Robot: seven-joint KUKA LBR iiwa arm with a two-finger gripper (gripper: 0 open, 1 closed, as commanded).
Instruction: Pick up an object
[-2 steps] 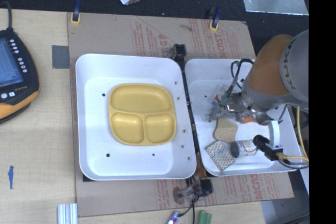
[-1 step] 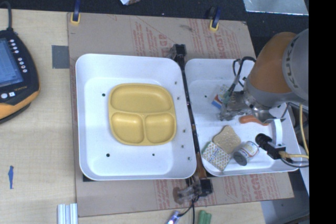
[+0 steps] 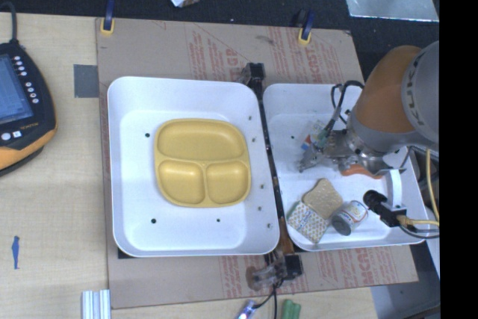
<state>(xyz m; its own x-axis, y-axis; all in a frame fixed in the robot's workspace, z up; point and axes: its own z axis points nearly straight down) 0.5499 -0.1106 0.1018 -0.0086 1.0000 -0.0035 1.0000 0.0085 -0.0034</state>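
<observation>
Lower right of frame, small can (image 3: 349, 217) and sponge (image 3: 323, 197) crowd together; gripper (image 3: 317, 149) state indeterminate; risk: jaws glance off adjacent items.

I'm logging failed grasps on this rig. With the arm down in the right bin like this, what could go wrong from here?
1. The gripper sits at the bin's upper part, apart from the sponge, patterned pouch and can, so it may close on nothing.
2. Those three lie bunched at the near edge of the right bin; reaching for one could shove the others.
3. Cables hang near the wrist and might snag.
</observation>
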